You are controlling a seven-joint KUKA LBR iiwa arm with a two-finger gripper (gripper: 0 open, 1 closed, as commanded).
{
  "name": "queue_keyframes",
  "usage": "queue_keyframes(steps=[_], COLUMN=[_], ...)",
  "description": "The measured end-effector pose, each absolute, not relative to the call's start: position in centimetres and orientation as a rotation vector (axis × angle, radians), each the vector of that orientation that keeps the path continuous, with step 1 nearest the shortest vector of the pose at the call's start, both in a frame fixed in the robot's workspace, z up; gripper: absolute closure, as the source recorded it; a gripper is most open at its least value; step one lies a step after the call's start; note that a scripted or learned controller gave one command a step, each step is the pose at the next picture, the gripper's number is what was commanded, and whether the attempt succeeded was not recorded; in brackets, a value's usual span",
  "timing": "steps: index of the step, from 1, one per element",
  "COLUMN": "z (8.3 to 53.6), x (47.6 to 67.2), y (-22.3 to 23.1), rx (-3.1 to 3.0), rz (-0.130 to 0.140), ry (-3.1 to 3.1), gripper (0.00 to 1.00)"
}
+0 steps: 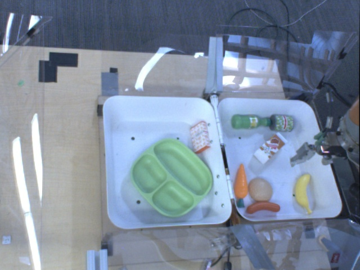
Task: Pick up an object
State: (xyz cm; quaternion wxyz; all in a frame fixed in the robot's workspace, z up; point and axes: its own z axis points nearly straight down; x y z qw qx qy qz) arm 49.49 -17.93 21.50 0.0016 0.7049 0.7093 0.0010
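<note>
Gripper (pixel 306 152) sat at the right edge of the frame, over the right side of the right bin (pixel 323 122). The fingers' state could not be told: one grey tip showed, pointing left and down, the rest blurred against the wrist. Nothing visible between the fingers.

Just below the gripper lay a yellow banana (pixel 303 192), upright in the frame, near the bin's lower right corner. It was close to the fingertip but apart from it.

To the left of the gripper lay a small white and red carton (pixel 269 148), tilted, in the middle of the same bin. Above it, along the bin's upper wall, a green bottle (pixel 262 122) lay on its side, cap end to the left.

Lower left of that bin: an orange carrot (pixel 241 181) standing along the left wall, a round tan ball-like item (pixel 260 189) just beside it, and a red sausage (pixel 262 208) below, touching or nearly touching the round item.

The left bin (pixel 121 151) held a green divided plate (pixel 171 176) with three compartments, set at a slant in the lower middle. A small red and white packet (pixel 199 136) lay at the plate's upper right, near the wall shared with the right bin; whether it touched the plate could not be told.

Both bins sat on a pale wooden bench (pixel 56 151), left part of the frame.
</note>
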Motion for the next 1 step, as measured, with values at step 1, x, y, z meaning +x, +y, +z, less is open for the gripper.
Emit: queue_keyframes(steps=[1], z=[9.46], x=[48.84], y=[-20.56], rx=[2.024], rz=[0.004], ry=[2.398], gripper=[0.00])
